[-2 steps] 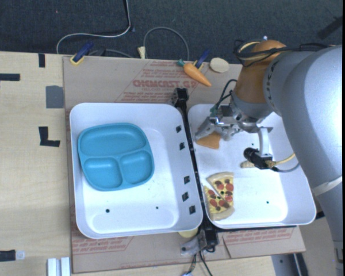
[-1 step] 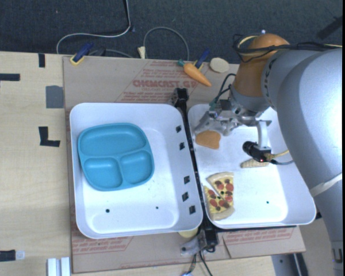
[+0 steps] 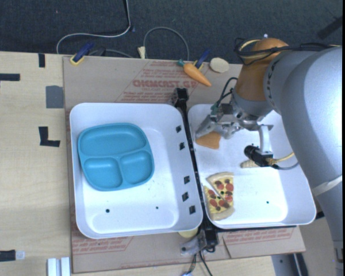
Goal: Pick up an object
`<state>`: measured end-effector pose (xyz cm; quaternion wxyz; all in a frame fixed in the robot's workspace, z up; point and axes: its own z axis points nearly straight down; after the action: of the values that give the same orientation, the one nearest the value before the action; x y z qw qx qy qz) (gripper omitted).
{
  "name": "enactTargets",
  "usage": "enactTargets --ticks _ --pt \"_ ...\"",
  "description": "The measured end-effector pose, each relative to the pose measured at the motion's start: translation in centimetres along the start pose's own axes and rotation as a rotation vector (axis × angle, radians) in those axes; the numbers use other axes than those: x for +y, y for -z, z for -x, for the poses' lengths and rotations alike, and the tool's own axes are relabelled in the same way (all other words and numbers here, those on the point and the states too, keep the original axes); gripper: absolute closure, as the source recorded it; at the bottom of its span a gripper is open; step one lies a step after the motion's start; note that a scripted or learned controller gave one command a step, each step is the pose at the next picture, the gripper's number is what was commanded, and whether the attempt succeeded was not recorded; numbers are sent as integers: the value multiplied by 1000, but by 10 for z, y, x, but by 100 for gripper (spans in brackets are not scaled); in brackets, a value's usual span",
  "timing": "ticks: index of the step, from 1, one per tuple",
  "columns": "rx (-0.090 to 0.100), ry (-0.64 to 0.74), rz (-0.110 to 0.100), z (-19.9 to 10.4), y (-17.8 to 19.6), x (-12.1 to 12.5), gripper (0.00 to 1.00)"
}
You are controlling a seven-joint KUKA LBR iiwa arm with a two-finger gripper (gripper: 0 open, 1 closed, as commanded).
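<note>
From the overhead camera I see my gripper [image 3: 214, 128] low over the upper left corner of the right bin [image 3: 296, 203], and I cannot tell how its jaws stand. An orange wedge-shaped piece [image 3: 209, 140] lies right at its tip, while the pizza slice [image 3: 220, 195] lies well below it, long axis running up and down the bin. The cardboard under the bins carries faint red lettering I can't read with confidence.
</note>
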<state>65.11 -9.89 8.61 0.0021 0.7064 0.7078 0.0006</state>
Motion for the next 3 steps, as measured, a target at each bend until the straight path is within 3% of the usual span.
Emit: enactTargets --ticks 1,2,3 --pt "2 0 -2 9 0 16 0" --pt "0 0 -1 -3 0 7 0" --pt "2 0 -3 2 -1 16 0"
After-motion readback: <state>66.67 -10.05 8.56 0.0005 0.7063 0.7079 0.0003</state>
